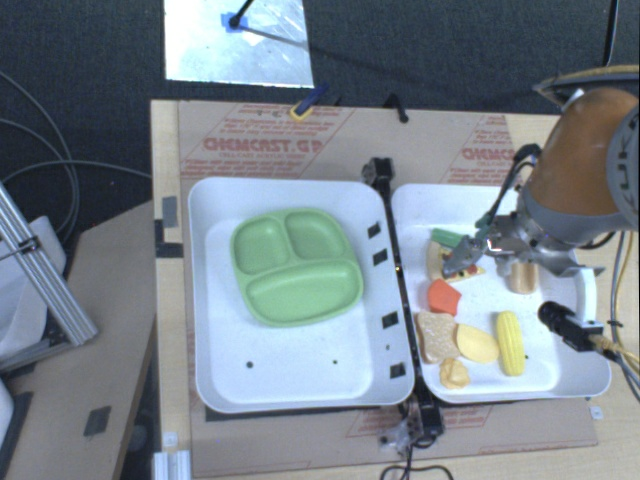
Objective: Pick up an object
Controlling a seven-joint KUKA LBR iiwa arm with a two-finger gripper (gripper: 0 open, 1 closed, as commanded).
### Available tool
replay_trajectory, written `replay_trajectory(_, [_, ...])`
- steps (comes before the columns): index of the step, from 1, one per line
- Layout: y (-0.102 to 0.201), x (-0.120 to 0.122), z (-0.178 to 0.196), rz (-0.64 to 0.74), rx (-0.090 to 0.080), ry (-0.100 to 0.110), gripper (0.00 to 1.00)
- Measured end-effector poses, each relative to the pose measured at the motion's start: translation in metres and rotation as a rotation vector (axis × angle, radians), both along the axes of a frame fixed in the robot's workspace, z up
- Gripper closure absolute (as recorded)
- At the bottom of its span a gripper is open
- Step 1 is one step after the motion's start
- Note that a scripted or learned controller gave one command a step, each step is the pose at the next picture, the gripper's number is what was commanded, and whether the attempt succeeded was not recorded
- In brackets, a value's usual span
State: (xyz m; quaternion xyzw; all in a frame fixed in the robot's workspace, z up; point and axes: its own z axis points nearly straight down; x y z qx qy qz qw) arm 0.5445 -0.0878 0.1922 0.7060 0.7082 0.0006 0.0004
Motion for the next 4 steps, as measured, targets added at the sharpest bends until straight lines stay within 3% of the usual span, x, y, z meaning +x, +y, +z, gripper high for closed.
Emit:
replay_trajectory(1, [0.0,0.01,-0.113,-0.002,0.0,0.004,0.0])
replay_trajectory(2, [-0.001,0.012,-0.097,-0.002,0.0,-0.002,1.0])
replay_trajectory(3, [0.084,0.014,-0.002,0.01,0.002,-0.008,1.0])
replay_trajectory(4, [0.131,0.007,0.028,0.006,0.002,-0.003,1.0])
